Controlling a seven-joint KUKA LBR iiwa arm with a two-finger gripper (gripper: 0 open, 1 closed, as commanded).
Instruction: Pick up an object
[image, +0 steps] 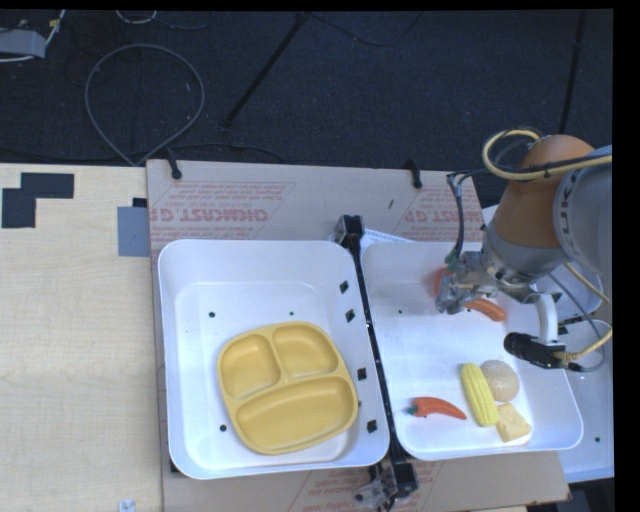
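My gripper (458, 296) reaches down into the far part of the right bin (420, 345), under the grey arm with its orange band. An orange carrot-like piece (487, 309) lies right beside the fingers, partly hidden by them; another bit of orange (440, 281) shows at their left. Whether the piece sits between the fingers is unclear. Nearer the front of the same bin lie a red chili pepper (437, 407), a yellow corn cob (478, 394), a pale round item (501, 380) and a yellow cheese-like block (514, 425).
The left bin (190, 300) holds a yellow divided plate (287, 386). A black divider (364, 330) runs between the two bins. Cables and a black part (535, 350) hang from the arm over the right bin's right side.
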